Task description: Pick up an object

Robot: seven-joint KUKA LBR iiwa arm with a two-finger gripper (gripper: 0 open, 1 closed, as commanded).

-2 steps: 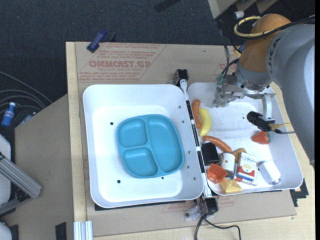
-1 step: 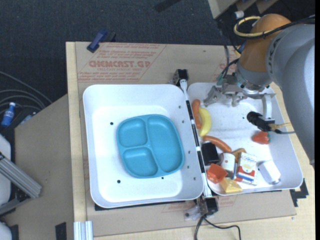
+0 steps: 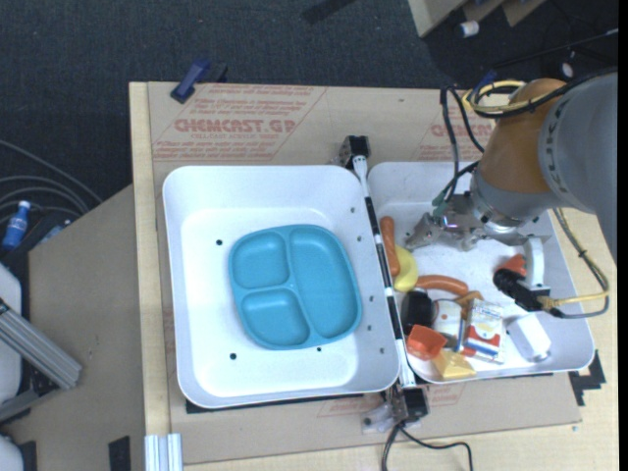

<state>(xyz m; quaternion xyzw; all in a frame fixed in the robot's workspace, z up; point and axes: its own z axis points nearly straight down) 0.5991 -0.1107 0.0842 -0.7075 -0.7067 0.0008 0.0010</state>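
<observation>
The arm (image 3: 549,145) reaches in from the right and hangs over the right bin (image 3: 392,180), its orange band just above the wrist. The gripper (image 3: 453,226) points down over the upper part of that bin; how far open it is I cannot tell, and nothing shows in its grasp.

The loose things lie below and to the left of the gripper, towards the near end of the bin. A yellow piece (image 3: 404,271) sits down to its left against the bin wall, with a thin orange stick (image 3: 390,240) just above it. Below the gripper lie a curved orange piece (image 3: 444,285), a black block (image 3: 417,310), a small printed box (image 3: 484,336), an orange block (image 3: 426,342) and a yellow wedge (image 3: 455,365).

Well to the gripper's left, the left bin (image 3: 186,263) holds a blue divided plate (image 3: 292,285).
</observation>
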